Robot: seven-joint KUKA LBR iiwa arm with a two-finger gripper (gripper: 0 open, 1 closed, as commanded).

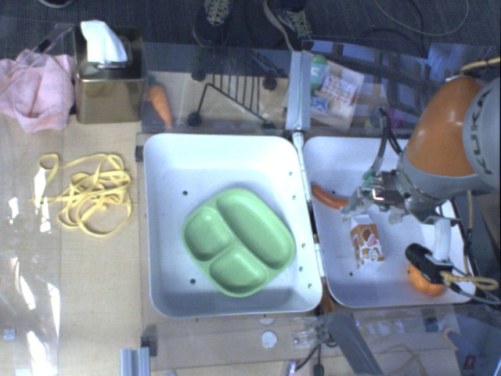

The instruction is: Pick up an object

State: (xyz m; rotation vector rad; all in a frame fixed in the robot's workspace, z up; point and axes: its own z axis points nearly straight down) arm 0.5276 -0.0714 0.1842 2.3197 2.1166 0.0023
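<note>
Tool (378,198) hovers over right bin (344,284), finger state unclear. Small packet (366,243) below looks light, crinkly, slippery; best pinched across narrow sides. Green tray (239,240) in left bin.

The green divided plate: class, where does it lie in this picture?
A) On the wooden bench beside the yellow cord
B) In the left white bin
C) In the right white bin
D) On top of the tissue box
B: the green divided plate lies flat on the floor of the left white bin, apart from the small items in the right white bin.
</note>
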